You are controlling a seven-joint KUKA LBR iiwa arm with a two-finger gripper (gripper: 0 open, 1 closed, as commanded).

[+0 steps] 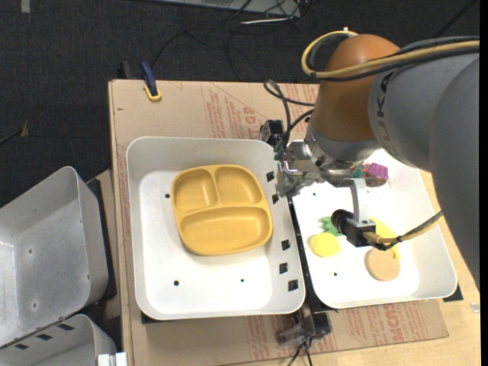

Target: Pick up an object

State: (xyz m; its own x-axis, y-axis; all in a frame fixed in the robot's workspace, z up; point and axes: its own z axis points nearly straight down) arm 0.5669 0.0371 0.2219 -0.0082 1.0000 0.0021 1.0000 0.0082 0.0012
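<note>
My gripper (294,175) hangs under the grey wrist at the far left edge of the right bin (427,280), close to the wall between the two bins. Nothing shows between it and the bin floor from this angle. In the right bin lie a yellow lemon-shaped toy (323,244), a small green leafy piece (329,223) just above it, a tan round disc (383,266), a small yellow piece (384,232) and a magenta object (376,174) partly hidden by the arm.
A yellow divided plate (221,208) lies in the left bin (152,280). The arm's bulk covers the far part of the right bin. A grey tub (46,250) stands off the bench at the left.
</note>
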